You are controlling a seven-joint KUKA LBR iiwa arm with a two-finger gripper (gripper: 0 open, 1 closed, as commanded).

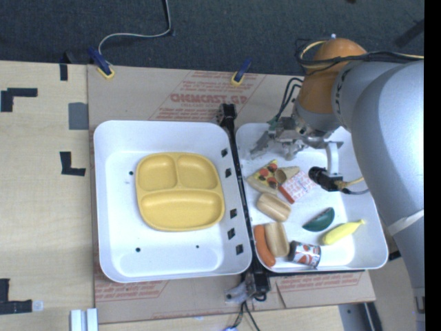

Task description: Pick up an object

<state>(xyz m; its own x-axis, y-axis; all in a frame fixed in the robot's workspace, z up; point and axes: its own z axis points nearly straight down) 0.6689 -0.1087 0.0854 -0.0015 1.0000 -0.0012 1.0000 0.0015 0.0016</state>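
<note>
Both bins [110, 185] are plain white, and the left one has a pale yellow divided plate [180, 190]. The right bin's a colour mix: bright yellow banana [342, 232], dark green piece [320, 219], tan hot dog bun [273, 207], red-and-white can [304, 254]. Arm's grey with an orange band [324, 81].

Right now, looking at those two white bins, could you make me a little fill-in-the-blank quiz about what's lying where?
The yellow divided plate lies in the ____ bin.
The plate has ____ compartments.
The banana lies in the ____ bin.
The gripper hovers over the ____ bin.

Missing words: left; three; right; right.
</note>
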